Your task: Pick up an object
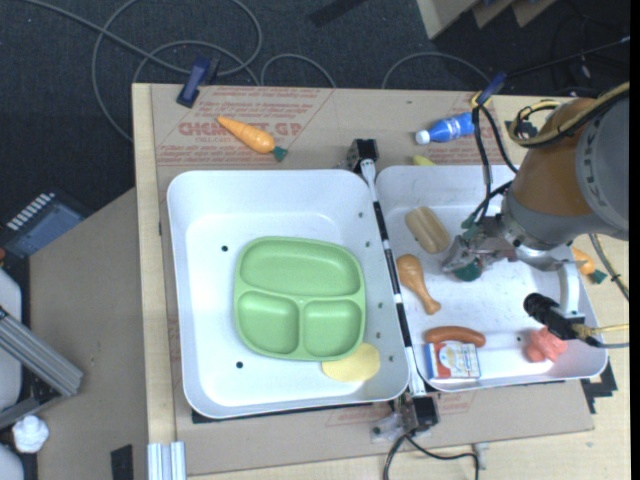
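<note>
Arm (pixel 560 183) bends low over right bin (pixel 500 183) — fingers (pixel 468 258) beside bread roll (pixel 428 230), spread unreadable

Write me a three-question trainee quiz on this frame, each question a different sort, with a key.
1. True or false: the green divided plate lies in the right bin.
2. Which item lies on the cardboard behind the bins? A) toy carrot B) drumstick C) hot dog
3. Fill in: the yellow disc sits at the plate's near-____ corner in the camera view.

Key: 1 false, it lies in the left bin; 2 A; 3 right.
</note>
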`<state>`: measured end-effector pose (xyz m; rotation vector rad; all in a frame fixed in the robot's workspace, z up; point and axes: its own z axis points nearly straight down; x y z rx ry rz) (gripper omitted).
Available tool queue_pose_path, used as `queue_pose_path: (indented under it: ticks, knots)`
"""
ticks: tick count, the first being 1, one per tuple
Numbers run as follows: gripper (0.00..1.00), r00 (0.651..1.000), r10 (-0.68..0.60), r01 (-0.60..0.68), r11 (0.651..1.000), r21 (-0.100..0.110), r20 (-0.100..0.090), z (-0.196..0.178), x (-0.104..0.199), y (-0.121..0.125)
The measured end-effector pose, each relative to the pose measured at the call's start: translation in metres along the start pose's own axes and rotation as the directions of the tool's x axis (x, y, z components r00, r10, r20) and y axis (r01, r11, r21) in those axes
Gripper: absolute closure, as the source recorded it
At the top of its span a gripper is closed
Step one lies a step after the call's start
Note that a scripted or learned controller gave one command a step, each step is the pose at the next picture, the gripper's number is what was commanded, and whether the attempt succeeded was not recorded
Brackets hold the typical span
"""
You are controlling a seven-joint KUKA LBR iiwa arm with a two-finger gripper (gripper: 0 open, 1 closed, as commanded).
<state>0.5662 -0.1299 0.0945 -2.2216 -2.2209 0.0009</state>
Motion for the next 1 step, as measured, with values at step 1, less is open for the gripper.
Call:
queue_pose_path:
  ticks: [1]
  knots:
    - [1.0, 1.0, -0.002, 0.002, 1.0, -0.003, -0.001, -0.0906, 0.0688, -0.0068]
